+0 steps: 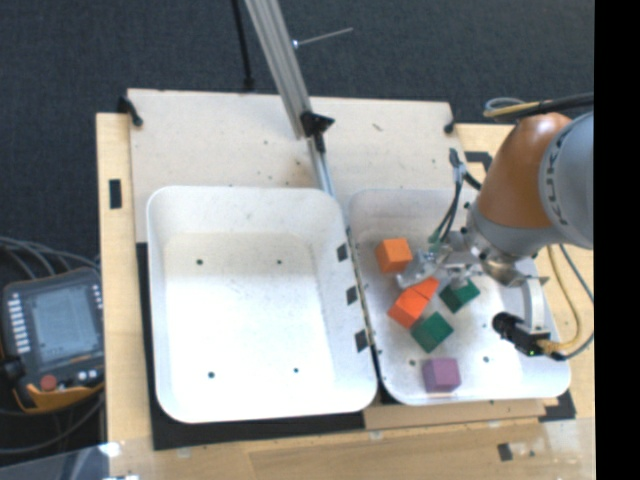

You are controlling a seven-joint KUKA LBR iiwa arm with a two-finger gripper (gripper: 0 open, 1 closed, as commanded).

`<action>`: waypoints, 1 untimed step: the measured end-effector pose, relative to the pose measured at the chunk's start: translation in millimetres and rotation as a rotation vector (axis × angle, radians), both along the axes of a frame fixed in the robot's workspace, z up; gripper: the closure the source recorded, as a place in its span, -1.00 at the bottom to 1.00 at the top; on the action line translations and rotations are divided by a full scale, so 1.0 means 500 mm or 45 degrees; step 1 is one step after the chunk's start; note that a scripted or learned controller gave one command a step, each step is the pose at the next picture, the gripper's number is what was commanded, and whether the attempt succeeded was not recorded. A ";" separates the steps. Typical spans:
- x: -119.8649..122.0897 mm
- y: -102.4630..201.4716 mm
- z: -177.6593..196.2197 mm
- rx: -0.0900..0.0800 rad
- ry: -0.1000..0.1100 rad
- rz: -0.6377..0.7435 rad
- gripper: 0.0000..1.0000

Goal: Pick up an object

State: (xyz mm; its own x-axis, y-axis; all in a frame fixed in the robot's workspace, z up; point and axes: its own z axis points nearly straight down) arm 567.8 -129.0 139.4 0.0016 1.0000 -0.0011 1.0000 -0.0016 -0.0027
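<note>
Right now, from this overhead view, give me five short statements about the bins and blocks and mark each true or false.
1. All the blocks lie in the right bin. True.
2. The purple block sits nearest the bench's front edge. True.
3. Two blue blocks are present. False: they are orange, green and purple.
4. The gripper is over the left bin. False: it is over the right bin, among the blocks.
5. There are two orange blocks. True.

The arm (530, 183) is cut off at the three o'clock edge and hides the right bin's (400, 213) far corner, while the gripper (447, 265) is too blurred and small to read its fingers.
</note>
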 end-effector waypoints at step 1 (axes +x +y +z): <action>0.003 -0.001 -0.035 0.000 -0.008 0.003 -1.00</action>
State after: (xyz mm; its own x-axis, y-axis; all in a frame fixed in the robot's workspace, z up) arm 569.1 -129.4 121.9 -0.0009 1.0000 -0.0010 1.0000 0.0009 0.0037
